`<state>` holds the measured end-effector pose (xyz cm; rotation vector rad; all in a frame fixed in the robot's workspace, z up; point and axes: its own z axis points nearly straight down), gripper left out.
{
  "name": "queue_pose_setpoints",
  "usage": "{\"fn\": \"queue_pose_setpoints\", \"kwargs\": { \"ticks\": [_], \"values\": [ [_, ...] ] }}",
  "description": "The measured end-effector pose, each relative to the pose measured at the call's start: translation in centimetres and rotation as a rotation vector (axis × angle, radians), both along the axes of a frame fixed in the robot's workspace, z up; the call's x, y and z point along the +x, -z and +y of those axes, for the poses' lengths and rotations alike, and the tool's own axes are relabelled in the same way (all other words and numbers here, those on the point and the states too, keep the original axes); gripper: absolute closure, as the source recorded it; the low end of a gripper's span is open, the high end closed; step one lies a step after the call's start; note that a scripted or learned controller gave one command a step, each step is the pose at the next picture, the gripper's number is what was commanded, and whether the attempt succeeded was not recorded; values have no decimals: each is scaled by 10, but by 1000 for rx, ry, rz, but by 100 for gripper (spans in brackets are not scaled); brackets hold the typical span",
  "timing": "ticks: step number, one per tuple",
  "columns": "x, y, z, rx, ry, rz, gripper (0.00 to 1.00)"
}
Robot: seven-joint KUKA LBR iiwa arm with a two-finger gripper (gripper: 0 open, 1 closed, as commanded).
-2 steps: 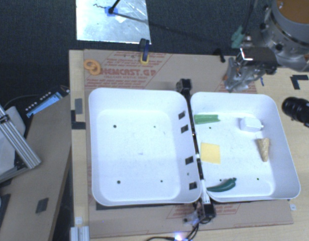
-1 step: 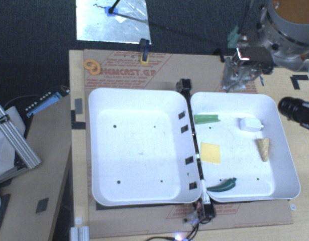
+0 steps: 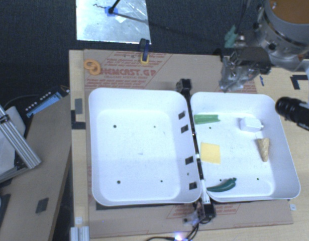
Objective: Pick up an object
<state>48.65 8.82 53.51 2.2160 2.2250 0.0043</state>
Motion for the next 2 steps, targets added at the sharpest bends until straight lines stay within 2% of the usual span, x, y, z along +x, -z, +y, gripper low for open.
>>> {"fn": "queue_pose_setpoints", "kwargs": {
  "ticks": [2],
  "values": [
    [0, 0, 15, 0, 0, 0, 100]
  ]
}}
